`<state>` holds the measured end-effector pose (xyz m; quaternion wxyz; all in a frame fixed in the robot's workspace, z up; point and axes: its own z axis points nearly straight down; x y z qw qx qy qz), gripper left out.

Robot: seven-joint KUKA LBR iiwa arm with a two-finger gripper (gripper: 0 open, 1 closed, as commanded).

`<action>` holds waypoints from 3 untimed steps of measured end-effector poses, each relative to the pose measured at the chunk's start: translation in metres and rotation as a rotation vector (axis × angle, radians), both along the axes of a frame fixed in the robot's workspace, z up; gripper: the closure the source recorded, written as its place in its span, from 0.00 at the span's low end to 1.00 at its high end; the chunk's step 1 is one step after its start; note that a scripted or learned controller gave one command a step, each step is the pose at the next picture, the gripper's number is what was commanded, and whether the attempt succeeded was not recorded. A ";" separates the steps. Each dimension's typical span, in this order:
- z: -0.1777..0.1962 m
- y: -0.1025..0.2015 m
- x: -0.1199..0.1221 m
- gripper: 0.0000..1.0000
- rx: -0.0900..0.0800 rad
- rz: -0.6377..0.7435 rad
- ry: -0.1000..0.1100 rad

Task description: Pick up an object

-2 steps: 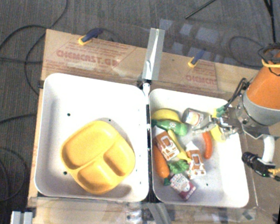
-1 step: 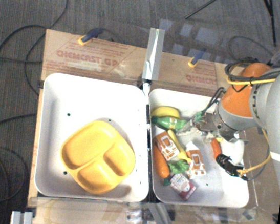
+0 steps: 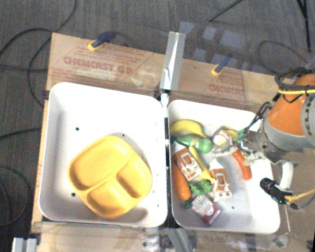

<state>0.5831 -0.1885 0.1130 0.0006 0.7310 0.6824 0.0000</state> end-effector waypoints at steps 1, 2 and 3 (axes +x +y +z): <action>-0.017 -0.013 0.008 0.00 0.001 0.003 -0.016; -0.019 0.012 0.073 0.00 -0.003 -0.009 -0.003; -0.017 0.002 0.076 0.00 0.022 0.004 0.008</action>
